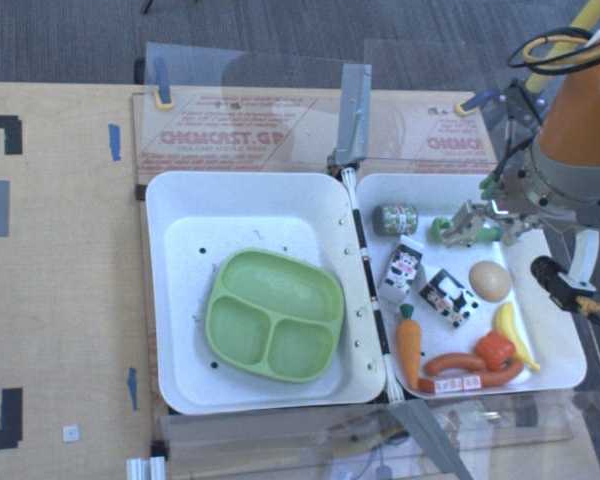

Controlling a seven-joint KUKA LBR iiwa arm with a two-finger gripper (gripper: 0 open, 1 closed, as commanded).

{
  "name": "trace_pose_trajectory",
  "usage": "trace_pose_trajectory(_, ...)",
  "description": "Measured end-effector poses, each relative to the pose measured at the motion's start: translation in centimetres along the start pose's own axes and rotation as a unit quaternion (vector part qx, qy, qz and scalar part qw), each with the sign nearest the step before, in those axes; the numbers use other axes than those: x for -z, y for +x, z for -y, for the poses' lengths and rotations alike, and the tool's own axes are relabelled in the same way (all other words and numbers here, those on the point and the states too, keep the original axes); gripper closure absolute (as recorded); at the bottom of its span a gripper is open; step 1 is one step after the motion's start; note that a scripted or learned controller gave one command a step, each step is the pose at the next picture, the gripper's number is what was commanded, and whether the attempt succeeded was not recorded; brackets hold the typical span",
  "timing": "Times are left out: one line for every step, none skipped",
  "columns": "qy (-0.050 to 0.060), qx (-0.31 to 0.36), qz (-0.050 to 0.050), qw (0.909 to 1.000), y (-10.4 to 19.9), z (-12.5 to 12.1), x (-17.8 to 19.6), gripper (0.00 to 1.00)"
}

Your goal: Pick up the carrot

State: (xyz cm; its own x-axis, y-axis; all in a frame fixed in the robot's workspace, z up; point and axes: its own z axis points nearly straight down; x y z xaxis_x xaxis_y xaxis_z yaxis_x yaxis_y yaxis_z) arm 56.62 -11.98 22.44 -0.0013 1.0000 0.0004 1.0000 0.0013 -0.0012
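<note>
The carrot (409, 348) is orange with a green top. It lies lengthwise at the front left of the right bin (570, 368), close to the wall shared with the left bin. My gripper (477, 224) hangs over the back of the right bin, well behind and to the right of the carrot. It is next to a small green object (441, 231). Nothing links the gripper to the carrot.
The right bin also holds a green can (396, 217), two black-and-white cow toys (402, 268) (450, 298), an egg (490, 280), a banana (516, 334), a red pepper (494, 350) and sausages (468, 369) just right of the carrot. A green divided plate (273, 315) lies in the left bin (170, 268).
</note>
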Motion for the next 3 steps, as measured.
trace_pose_trajectory(0.002,-0.085,0.0,0.9964,-3.0,8.9,-12.4,0.0)
trace_pose_trajectory(-0.001,-0.085,0.001,0.9964,-3.0,8.7,-11.3,1.0)
trace_pose_trajectory(-0.003,-0.177,-0.001,0.9842,1.4,5.3,-0.5,1.0)
